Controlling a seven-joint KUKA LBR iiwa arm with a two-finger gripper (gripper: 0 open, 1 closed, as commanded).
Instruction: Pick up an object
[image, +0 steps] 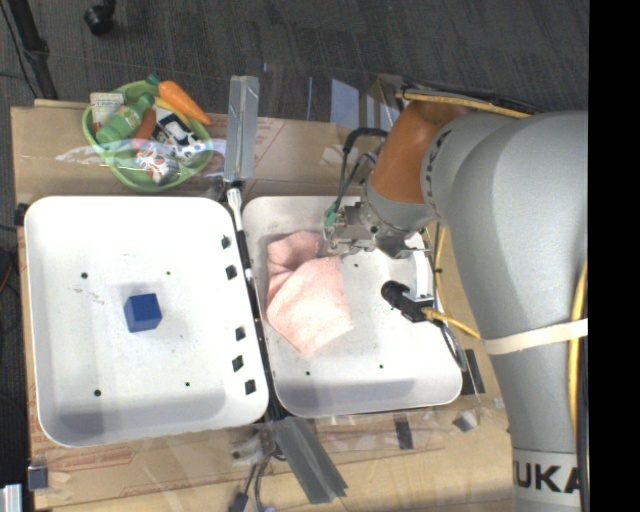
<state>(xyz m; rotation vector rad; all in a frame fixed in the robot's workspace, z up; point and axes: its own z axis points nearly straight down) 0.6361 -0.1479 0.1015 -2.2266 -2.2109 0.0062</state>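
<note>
While parked over the right bin (420, 385), pincer (340, 238) down at the pink cloth's (308, 300) top edge, can't tell its grip; blue cube (143, 311) mid-left.

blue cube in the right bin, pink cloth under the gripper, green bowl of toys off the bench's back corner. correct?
Not quite: the camera view shows the blue cube in the left bin, not the right bin. The rest stands: pink cloth by the gripper, green bowl at the back corner.
</note>
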